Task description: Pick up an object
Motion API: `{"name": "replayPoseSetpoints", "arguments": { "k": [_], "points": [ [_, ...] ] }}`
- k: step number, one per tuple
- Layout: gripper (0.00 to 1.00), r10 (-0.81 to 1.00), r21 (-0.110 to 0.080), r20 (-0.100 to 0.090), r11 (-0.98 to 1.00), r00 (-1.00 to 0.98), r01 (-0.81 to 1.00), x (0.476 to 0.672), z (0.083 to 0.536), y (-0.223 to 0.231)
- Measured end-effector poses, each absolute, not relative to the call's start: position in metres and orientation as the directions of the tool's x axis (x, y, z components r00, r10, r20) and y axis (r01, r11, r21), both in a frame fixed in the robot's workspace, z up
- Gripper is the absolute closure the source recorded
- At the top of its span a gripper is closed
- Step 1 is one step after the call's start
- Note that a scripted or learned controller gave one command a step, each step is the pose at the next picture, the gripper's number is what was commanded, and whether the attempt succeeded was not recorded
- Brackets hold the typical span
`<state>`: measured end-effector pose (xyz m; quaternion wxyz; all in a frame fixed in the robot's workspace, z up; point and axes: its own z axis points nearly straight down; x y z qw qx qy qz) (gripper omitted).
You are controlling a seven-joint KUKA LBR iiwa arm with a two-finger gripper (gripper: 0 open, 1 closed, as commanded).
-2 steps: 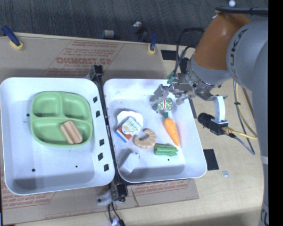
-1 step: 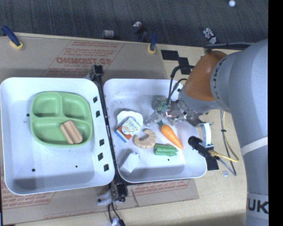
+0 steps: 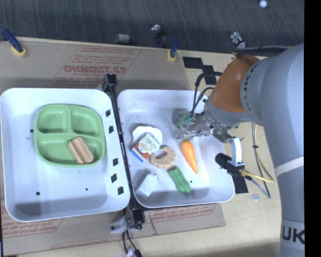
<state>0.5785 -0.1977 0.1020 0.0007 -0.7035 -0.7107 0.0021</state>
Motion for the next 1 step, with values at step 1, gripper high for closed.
{"name": "replayPoseSetpoints", "arguments": {
  "k": [1],
  "points": [
    [1.00, 1.000, 0.001, 0.000, 0.006, -0.006, 1.000, 0.5233, 0.2127, -0.1624]
  ]
}}
